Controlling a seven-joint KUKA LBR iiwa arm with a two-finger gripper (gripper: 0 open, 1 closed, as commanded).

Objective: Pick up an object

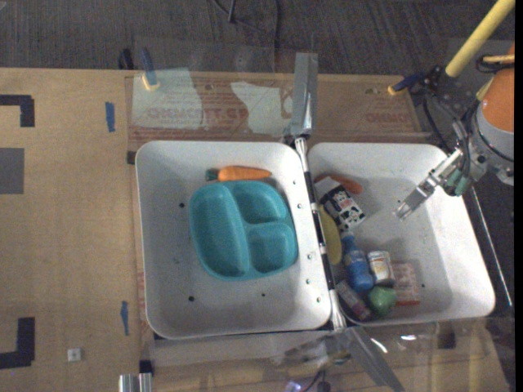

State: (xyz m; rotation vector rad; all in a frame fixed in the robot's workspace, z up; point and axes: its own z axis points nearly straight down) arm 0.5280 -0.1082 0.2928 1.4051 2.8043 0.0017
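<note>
My gripper [413,201] hangs over the right bin [458,260], above its bare upper-middle floor, and points down and to the left. Nothing shows in it. To its left along the divider lie a small orange piece [345,184], a black-and-white box [344,207] and a yellow strip [329,235]. Further down sit a blue bottle [356,269], a small can [378,265], a pinkish packet [406,281] and a green item [382,300]. The left bin [163,243] holds a teal divided plate [243,229] and an orange carrot [243,172].
A metal divider [310,219] runs between the two bins. A yellow pole [482,27] and cables stand at the upper right near the arm's orange band [500,100]. A clear plastic sheet [221,96] lies behind the left bin on the cardboard bench.
</note>
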